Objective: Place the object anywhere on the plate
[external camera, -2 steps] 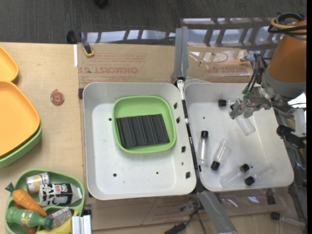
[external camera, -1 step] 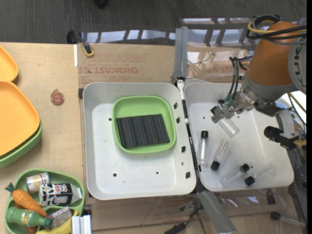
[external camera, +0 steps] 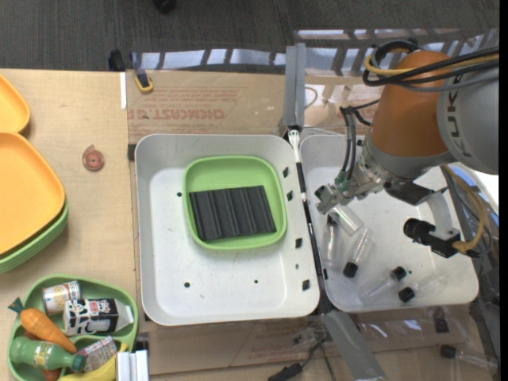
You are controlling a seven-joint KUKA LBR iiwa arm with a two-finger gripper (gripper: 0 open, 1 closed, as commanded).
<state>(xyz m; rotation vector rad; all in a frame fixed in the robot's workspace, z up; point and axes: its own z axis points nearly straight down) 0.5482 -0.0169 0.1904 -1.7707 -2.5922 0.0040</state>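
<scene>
The gripper [external camera: 335, 201] is hanging over the right bin [external camera: 444, 288]; whether its jaws are released or clenched I cannot tell. Clear tubes with black caps [external camera: 355, 248] are lying just below the jaws. The green plate [external camera: 234, 169], bearing a dark ridged slab [external camera: 232, 213], is sitting well left of them in the left bin [external camera: 159, 276].

Wooden bench [external camera: 95, 284], two white bins [external camera: 159, 292] side by side, orange plates [external camera: 24, 185] stacked left, green bowl [external camera: 32, 296] of toy food near-left.

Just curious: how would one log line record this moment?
pincer: over right white bin | clear plastic tubes: in bin | green square plate: left bin
</scene>
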